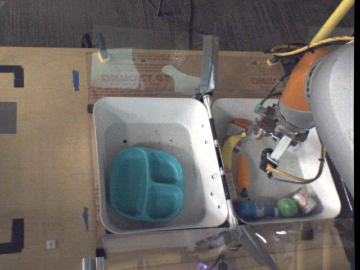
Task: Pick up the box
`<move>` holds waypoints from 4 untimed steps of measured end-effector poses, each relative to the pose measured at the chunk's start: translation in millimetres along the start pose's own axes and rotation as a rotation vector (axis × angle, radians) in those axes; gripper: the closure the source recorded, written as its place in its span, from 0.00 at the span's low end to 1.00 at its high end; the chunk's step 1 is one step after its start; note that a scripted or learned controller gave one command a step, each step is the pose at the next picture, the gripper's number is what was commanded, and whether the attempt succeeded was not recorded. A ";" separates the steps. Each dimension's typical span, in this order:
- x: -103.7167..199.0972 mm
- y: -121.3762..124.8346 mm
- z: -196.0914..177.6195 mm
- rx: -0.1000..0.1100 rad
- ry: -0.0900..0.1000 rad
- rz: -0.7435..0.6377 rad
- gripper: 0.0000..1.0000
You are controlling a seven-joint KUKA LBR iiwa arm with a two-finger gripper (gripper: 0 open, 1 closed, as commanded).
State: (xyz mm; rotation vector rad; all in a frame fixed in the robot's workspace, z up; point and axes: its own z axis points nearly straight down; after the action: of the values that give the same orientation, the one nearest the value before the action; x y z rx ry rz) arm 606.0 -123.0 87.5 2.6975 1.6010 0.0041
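Bins number two: left bin (147, 112) holds one plate (147, 183); right bin (325, 194) one banana (229, 148), carrot (243, 173), bottle (253, 210), green ball (287, 207), box (305, 201). Gripper (253, 133) state unclear.

This is a robotics laboratory, not a home or a shop. A grey industrial robot arm (332, 100) with an orange band (298, 89) reaches over a work bench (45, 151) whose top is covered with brown cardboard. Two shallow white bins (149, 108) stand side by side on it, with a metal divider (208, 66) fixed between them. Black tape marks (12, 75) and small blue tape pieces (76, 80) are stuck on the cardboard, and a clear plastic sheet (118, 66) lies behind the bins. A yellow cable (337, 13) runs to the arm. The floor (67, 10) beyond the bench is dark carpet.
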 end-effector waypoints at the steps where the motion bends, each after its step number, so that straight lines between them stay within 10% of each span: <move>1: -43.6 -16.1 -0.2 0.003 0.000 -0.063 0.00; 2: -9.6 75.6 -35.8 0.009 0.001 0.053 0.00; 3: 33.2 1.8 -4.5 -0.005 0.004 0.319 0.00; 4: -69.3 30.2 0.3 0.006 0.005 0.218 0.00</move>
State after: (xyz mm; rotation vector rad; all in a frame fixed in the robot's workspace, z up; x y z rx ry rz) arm 599.3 -198.3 87.4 2.8622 1.3018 0.0068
